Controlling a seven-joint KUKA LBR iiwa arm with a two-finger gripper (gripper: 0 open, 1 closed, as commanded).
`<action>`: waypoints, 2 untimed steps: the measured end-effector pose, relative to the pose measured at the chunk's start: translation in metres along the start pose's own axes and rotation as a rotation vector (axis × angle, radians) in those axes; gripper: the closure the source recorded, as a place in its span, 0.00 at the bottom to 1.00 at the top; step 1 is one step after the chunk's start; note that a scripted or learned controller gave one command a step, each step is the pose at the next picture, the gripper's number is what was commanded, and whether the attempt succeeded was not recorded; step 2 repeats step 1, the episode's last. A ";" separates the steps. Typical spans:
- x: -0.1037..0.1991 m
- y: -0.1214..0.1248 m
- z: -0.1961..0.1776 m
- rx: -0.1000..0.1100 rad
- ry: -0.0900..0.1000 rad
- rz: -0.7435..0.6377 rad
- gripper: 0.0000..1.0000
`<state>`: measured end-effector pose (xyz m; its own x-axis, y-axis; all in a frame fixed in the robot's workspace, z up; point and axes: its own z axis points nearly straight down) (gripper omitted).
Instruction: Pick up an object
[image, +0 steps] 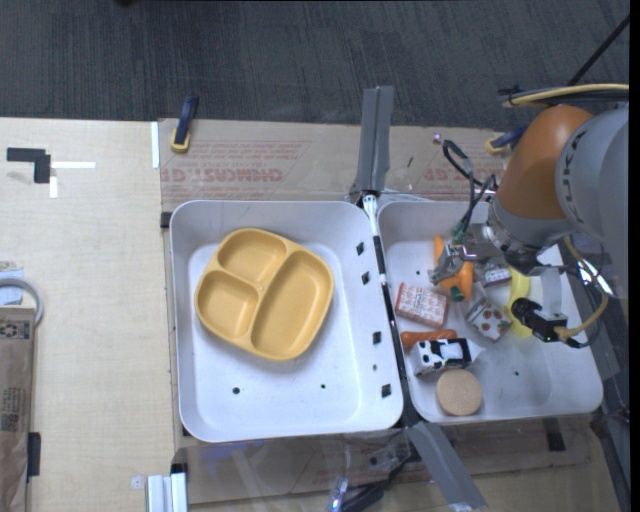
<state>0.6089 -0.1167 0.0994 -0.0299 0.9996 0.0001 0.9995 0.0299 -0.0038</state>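
The gripper (462, 262) hung low in the right bin (560, 392), among small objects beside an orange piece (457, 281). Its fingers' state could not be told. A yellow divided plate (264, 292) lay in the left bin (200, 400).

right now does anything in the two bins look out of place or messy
Nothing looks spilled or broken. The yellow divided plate lies askew in the left bin, and the right bin holds a loose jumble of small items, including a round cookie, crowded near the gripper.
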 end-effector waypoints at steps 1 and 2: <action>0.030 0.045 -0.089 0.024 0.001 -0.022 1.00; 0.030 0.045 -0.089 0.024 0.001 -0.022 1.00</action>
